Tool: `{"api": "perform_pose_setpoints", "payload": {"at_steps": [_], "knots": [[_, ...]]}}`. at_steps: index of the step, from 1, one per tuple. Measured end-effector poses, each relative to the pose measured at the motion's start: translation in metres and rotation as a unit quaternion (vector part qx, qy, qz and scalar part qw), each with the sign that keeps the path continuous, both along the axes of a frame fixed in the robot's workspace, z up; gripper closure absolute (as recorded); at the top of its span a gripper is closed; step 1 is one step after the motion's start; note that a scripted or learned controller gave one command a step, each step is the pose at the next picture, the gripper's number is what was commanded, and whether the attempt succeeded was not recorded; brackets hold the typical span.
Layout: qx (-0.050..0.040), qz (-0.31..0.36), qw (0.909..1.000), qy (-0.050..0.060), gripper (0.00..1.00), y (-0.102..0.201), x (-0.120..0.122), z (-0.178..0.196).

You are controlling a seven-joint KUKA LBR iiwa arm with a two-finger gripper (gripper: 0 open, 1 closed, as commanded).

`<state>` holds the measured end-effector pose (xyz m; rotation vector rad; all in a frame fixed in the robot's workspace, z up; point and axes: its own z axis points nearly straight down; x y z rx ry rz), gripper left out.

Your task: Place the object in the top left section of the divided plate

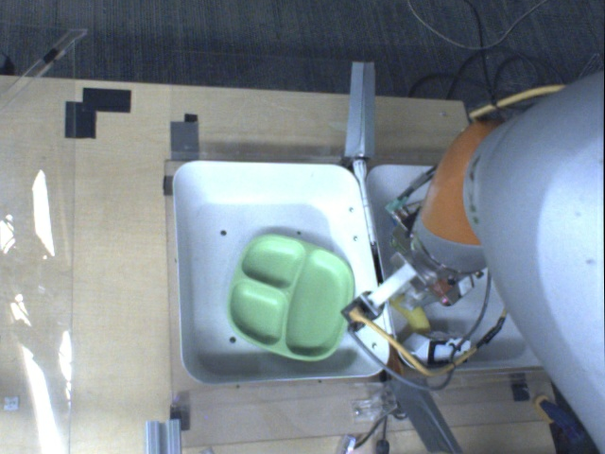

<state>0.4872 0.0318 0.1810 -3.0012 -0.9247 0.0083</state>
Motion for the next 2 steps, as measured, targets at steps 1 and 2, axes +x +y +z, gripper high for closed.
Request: {"api": "perform_pose_setpoints", "payload": {"at_steps": [1,2], "knots": [[0.0003,0.042,0.9991,-0.001,1.00,0.076,0.000,0.000],[0.0026,0.136,0.9907,-0.004,1.00,0.085,0.002,-0.081]]}}
